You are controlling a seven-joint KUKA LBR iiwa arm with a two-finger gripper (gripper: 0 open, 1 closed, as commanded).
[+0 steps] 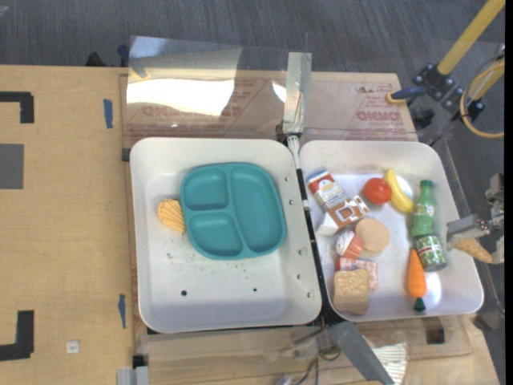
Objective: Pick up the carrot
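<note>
The carrot (pixel 416 273) is orange with a small green top pointing toward the bin's front edge. It lies lengthwise near the front right corner of the right bin (pixel 463 293). Just behind it lies a green bottle (pixel 426 223), whose base almost touches the carrot's thick end. The gripper (pixel 471 229) shows as grey parts at the right bin's right rim, to the right of the bottle and behind the carrot, apart from it. A tan object (pixel 479 249) sits just below the gripper at the rim; whether it is held is unclear.
The right bin also holds a banana (pixel 399 189), a tomato (pixel 377 189), a red and white carton (pixel 333 200), a round bun (pixel 372 236) and a bread slice (pixel 353 289). The left bin (pixel 160 295) holds a teal divided plate (pixel 234 210) and a yellow shell-shaped item (pixel 171 213).
</note>
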